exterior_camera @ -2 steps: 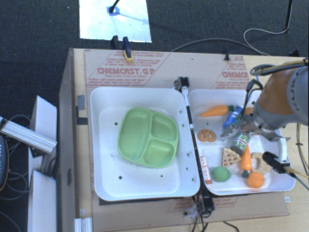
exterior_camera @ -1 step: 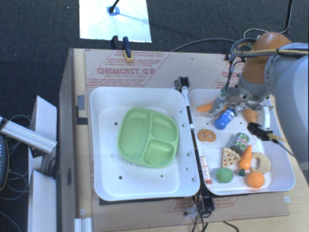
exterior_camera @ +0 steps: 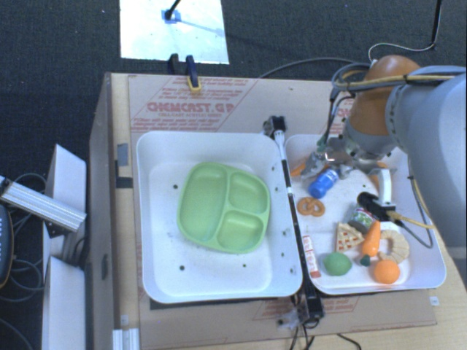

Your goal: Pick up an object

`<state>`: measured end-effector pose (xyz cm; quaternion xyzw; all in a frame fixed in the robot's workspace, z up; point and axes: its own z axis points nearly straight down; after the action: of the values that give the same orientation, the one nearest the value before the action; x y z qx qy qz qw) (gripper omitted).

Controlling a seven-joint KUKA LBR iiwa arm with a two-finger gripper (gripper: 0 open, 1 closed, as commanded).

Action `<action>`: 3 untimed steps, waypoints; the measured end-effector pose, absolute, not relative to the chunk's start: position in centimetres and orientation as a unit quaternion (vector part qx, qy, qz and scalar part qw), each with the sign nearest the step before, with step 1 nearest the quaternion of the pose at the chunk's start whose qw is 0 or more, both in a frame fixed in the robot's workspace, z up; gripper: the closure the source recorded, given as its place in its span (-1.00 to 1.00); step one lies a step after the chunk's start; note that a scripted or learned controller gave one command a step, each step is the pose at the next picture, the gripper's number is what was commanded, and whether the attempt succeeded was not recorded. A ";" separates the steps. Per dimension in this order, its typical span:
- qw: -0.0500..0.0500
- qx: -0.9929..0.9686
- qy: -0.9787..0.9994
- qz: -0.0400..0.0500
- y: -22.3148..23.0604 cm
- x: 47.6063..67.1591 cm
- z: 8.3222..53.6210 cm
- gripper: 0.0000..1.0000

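Nothing is lifted yet: the pincer [exterior_camera: 326,160], its state untellable, hangs at twelve o'clock of the blue bottle [exterior_camera: 322,182].

The floor [exterior_camera: 58,57] is a dark carpet, almost black. At about 12 o'clock a pale square sheet [exterior_camera: 174,20] lies on it, with a thin dark rod ending at a small blue mark. The bench top [exterior_camera: 211,97] looks like brown cardboard with red printed letters. At 9 o'clock stand white boxes [exterior_camera: 62,268] and a metal rail [exterior_camera: 40,204], perhaps aluminium.
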<state>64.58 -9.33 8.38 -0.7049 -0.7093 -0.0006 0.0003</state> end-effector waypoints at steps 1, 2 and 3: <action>0.006 -0.706 -0.709 0.009 -9.8 66.4 8.1 -1.00; 0.005 -0.707 -0.707 0.005 -10.4 66.6 8.2 -1.00; 0.005 -0.706 -0.708 0.004 -10.4 66.6 8.2 -1.00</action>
<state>66.59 -10.43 8.19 -0.7064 -0.7078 0.0041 0.0049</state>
